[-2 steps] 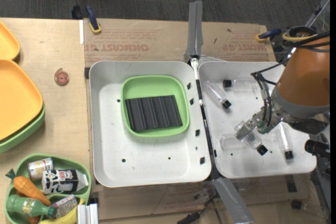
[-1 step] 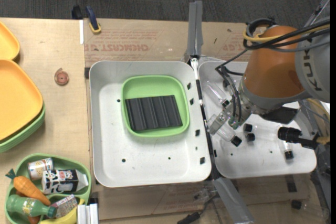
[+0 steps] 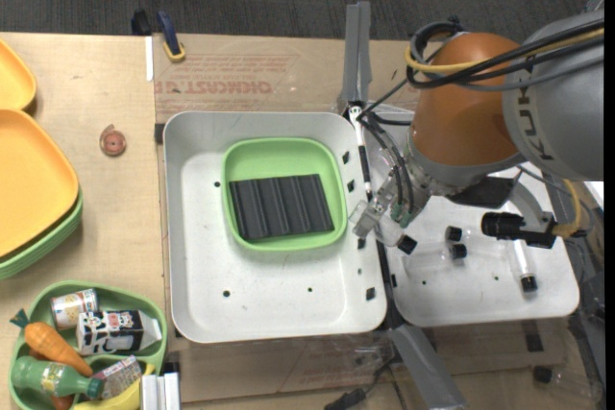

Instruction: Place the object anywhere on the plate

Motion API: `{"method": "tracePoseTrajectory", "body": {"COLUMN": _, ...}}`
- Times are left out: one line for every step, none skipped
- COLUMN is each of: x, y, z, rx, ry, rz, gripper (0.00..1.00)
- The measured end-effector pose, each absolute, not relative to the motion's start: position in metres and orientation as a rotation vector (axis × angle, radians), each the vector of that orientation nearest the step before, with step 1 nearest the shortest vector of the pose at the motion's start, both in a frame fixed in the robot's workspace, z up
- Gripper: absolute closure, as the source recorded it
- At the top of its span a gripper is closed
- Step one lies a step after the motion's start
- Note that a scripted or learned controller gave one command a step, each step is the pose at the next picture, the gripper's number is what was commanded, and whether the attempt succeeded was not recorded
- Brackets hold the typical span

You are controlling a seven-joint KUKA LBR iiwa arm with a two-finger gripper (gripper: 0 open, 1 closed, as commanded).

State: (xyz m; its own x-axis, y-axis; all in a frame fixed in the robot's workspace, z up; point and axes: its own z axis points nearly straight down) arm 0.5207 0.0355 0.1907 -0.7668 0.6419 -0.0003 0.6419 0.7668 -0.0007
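A green square plate sits in the upper middle of the left white bin. A dark grey ribbed slab lies flat on the plate and covers most of its floor. My gripper hangs at the divider between the two bins, just right of the plate's right rim and apart from the slab. The orange wrist band and grey arm hide much of the right bin. Nothing shows between the fingers.
Stacked yellow plates lie on the bench at far left. A green bowl of toy food stands at the bottom left. A small pink disc lies left of the bins. Small dark bits lie in the right bin.
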Motion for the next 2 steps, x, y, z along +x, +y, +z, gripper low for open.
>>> {"method": "tracePoseTrajectory", "body": {"x": 0.521, "y": 0.035, "z": 0.191, "rx": 1.073, "ry": 2.953, "rz": -0.001, "gripper": 0.0}}
{"method": "tracePoseTrajectory", "body": {"x": 0.537, "y": 0.079, "z": 0.19, "rx": 1.356, "ry": 2.834, "rz": -0.003, "gripper": 0.0}}
